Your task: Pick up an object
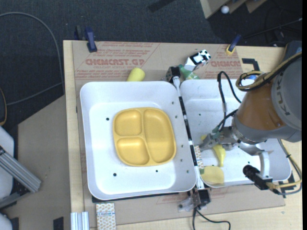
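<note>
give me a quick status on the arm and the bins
Gripper low in right bin, over a yellow banana-like piece. Pale yellow item at bin's near edge. Yellow divided plate in left bin.

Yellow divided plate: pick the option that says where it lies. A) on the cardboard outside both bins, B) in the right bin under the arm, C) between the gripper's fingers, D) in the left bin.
D: the yellow divided plate lies flat in the middle of the left bin, apart from the gripper, which is down in the right bin beside a small yellow object.
</note>
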Motion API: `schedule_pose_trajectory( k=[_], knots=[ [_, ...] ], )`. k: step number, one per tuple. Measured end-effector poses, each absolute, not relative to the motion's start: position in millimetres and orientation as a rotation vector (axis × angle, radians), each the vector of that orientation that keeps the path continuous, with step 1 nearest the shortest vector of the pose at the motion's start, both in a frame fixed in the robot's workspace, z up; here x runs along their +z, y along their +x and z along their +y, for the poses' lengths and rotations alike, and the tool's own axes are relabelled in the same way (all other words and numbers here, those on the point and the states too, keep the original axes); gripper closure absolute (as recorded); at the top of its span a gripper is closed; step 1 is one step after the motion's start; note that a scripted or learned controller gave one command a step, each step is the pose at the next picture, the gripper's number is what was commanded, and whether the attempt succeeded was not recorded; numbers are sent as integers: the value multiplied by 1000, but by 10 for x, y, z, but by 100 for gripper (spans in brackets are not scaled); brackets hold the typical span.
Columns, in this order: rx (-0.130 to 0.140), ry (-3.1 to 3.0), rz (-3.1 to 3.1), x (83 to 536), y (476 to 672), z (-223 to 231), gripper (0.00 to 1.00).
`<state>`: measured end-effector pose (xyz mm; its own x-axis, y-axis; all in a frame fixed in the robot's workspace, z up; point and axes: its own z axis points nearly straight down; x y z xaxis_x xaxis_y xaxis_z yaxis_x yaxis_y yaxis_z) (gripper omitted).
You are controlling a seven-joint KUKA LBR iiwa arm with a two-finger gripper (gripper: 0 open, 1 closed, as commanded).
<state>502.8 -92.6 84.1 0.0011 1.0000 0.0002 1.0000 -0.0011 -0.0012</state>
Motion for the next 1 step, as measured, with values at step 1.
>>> schedule_pose_trajectory(
  k=[1],
  knots=[
    [-1, -2223, -2220, 940, 5033, -922, 100]
  ],
)
